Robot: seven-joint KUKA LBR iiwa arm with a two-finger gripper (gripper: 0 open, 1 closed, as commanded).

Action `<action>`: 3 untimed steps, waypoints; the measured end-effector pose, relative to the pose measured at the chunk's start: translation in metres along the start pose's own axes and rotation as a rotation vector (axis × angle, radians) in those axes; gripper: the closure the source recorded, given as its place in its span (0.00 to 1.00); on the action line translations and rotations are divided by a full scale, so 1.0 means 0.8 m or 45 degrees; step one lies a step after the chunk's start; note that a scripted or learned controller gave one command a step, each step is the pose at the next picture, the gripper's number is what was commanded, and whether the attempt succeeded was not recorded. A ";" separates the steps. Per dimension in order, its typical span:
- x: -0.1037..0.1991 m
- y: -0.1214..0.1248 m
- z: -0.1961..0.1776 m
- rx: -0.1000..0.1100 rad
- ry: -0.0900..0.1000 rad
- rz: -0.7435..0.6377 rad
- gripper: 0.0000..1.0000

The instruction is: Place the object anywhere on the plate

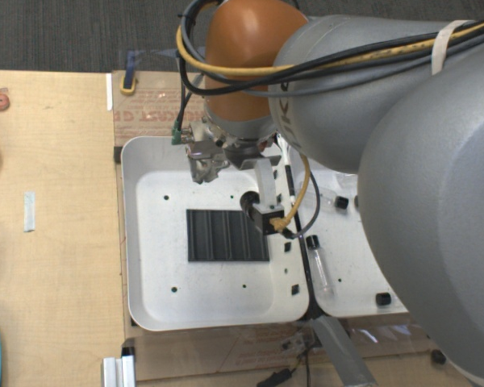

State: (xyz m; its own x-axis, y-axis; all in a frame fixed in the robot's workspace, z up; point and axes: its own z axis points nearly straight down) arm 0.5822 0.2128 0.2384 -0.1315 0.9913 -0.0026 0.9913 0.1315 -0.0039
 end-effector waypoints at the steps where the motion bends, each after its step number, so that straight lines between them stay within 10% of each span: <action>1: -0.005 -0.018 -0.005 -0.001 0.001 -0.374 1.00; 2: -0.011 0.001 0.060 -0.002 0.001 -0.743 1.00; 3: 0.008 -0.026 0.018 -0.006 0.000 -1.144 1.00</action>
State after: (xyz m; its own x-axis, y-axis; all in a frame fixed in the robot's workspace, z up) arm 0.5607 0.2162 0.2241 -0.8576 0.5144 -0.0007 0.5144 0.8576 -0.0004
